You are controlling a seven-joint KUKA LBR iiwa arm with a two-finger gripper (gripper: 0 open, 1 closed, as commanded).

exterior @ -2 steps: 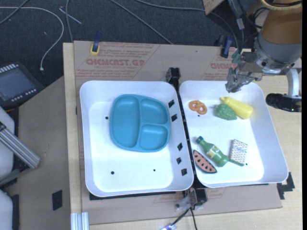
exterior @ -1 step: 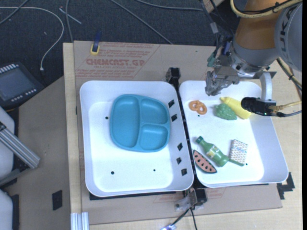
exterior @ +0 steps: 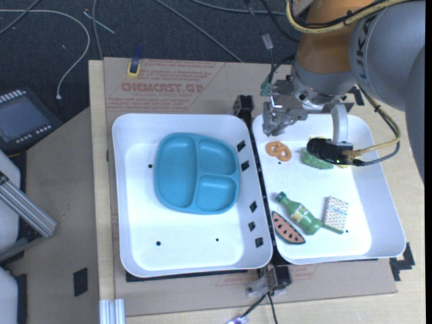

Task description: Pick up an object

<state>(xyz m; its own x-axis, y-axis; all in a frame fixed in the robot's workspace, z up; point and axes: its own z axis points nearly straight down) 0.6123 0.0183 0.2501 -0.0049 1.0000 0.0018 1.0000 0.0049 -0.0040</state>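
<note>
We see the pincer [exterior: 276, 128] hanging over the far end of the right bin [exterior: 378, 231], just above a pretzel [exterior: 278, 150]; whether it is open or closed, we cannot tell. A blue plate [exterior: 196, 173] lies in the left bin [exterior: 135, 241].

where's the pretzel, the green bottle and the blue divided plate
pretzel [exterior: 278, 150], camera view, on its middle twist
green bottle [exterior: 298, 214], camera view, on its body
blue divided plate [exterior: 197, 173], camera view, on the ridge between compartments
</note>
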